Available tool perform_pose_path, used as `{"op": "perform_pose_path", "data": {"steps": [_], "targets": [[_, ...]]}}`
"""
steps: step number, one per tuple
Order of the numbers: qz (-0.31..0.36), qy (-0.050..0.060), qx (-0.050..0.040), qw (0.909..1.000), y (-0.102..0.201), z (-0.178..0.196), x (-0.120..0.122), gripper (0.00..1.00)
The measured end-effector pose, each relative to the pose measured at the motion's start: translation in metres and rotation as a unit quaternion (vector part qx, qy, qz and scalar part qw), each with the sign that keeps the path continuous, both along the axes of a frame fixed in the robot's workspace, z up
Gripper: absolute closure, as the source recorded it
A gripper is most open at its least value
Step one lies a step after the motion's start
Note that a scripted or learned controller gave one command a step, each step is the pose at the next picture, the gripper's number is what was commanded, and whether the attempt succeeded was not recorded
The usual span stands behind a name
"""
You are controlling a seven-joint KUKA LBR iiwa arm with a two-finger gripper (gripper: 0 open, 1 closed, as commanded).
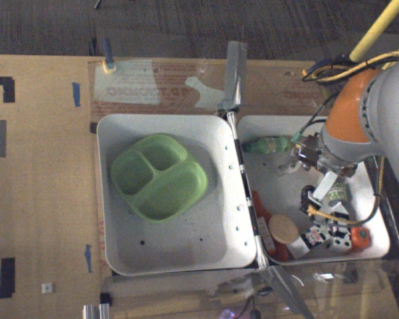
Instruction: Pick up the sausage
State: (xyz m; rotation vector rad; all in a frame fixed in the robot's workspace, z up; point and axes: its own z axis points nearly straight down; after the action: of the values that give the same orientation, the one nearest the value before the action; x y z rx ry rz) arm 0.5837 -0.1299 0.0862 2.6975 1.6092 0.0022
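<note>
Cannot tell state of pincer [294,161] hanging at bottle's [266,143] 3 o'clock, apart from sausage [258,211] at its 7 o'clock

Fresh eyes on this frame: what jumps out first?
A bright green divided plate sits in the left bin. The arm's orange band stands out over the right bin, with the gripper close to a green bottle by the far wall. The red sausage lies along that bin's left wall, beside a tan round thing.
</note>
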Motion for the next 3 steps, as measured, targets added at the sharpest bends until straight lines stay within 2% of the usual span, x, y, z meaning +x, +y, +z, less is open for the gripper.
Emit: {"op": "perform_pose_path", "data": {"steps": [1, 2, 3], "targets": [[-0.015, 0.003, -0.0009, 0.9999, 0.02, -0.001, 0.051, 0.0], [0.087, 0.001, 0.0002, 0.9962, 0.006, 0.0, 0.054, 0.0], [0.059, 0.0, 0.0005, 0.9983, 0.04, 0.0, 0.013, 0.0]]}}
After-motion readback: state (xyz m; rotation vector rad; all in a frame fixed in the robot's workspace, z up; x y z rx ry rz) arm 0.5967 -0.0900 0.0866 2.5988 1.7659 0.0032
